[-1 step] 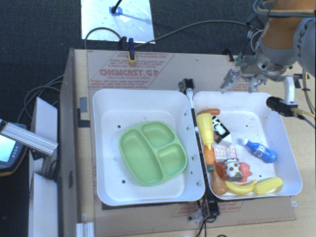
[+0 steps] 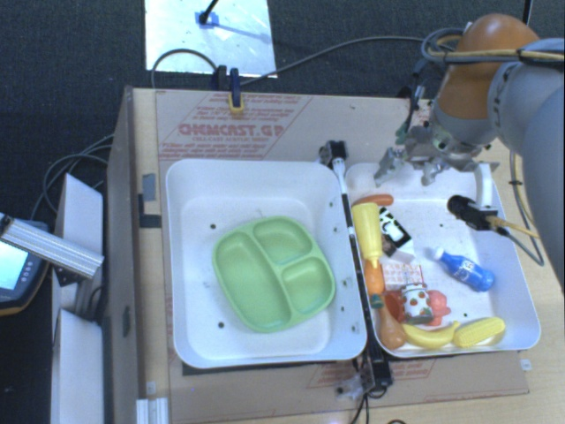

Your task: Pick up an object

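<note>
The hand [image 2: 408, 168] hangs over the far end of the right bin [image 2: 521, 300], its two grey fingers spread, with nothing between them. It holds no object.

The yellow bottle [image 2: 366, 232] is the nearest sizeable pick. It lies beyond the hand toward the near edge of the bench [image 2: 265, 117] and a little toward the left bin [image 2: 190, 237]. It lies flat, its long axis running far-to-near along the wall between the bins. It looks like smooth plastic, a slim cylinder.

A short red sausage shape [image 2: 372, 200] lies across the yellow bottle's far end. A black-and-white piece [image 2: 394, 230] sits just beside the yellow bottle, on the side away from the left bin. An orange carrot shape [image 2: 377, 281] continues the yellow bottle's line at its near end. Further from the yellow bottle, a glossy blue bottle [image 2: 465, 271] lies slanted, its white cap pointing back toward it. A curved banana [image 2: 429, 336] lies past the yellow bottle's near end, by the bin wall.

Across the wall from the yellow bottle, a pale green divided plate [image 2: 274, 272] rests in the left bin.
</note>
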You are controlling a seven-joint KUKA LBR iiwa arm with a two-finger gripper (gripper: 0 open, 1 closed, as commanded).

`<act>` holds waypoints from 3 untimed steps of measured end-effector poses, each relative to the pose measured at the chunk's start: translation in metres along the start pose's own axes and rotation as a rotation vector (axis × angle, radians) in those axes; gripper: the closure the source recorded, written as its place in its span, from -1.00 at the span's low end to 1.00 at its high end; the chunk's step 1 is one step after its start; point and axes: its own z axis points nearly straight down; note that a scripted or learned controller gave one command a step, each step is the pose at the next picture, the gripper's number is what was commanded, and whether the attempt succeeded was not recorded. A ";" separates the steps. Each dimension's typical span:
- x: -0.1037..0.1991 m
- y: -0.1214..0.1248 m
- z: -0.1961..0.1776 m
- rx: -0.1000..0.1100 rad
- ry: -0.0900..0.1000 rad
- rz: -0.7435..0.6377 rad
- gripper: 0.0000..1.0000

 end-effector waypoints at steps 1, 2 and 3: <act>0.003 -0.013 0.035 -0.001 0.000 0.003 -1.00; 0.004 -0.005 0.073 -0.014 0.002 0.001 -1.00; 0.000 0.004 0.073 -0.020 0.002 0.001 -1.00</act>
